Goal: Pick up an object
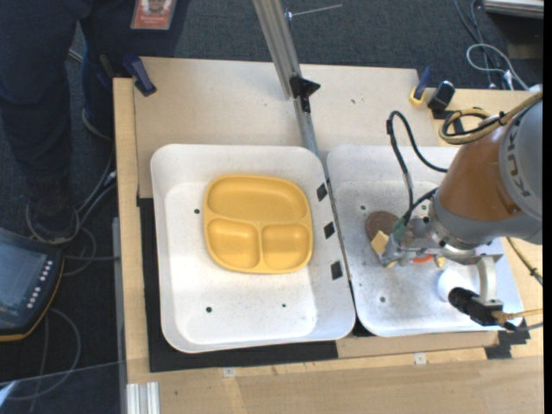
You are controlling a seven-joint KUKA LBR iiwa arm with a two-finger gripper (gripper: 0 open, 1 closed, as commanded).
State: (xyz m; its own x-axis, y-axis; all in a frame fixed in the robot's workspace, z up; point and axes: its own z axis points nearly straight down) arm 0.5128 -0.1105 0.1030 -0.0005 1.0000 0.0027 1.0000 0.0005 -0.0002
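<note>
My gripper (394, 254) is low in the right bin (379, 304), left of its middle, reaching in from the right under the grey and orange arm. A brown round object (376, 223) lies just up and left of it. A small pale yellow piece (379, 243) sits right against the gripper's left side; whether it is held I cannot tell. A bit of orange (420, 260) shows just right of the gripper, partly hidden by the wrist.
The left bin (181, 231) holds a yellow divided plate (257, 222) with three compartments. A metal pole (278, 33) slants up from between the bins. A person stands at the top left. Cables lie at the bench's far right.
</note>
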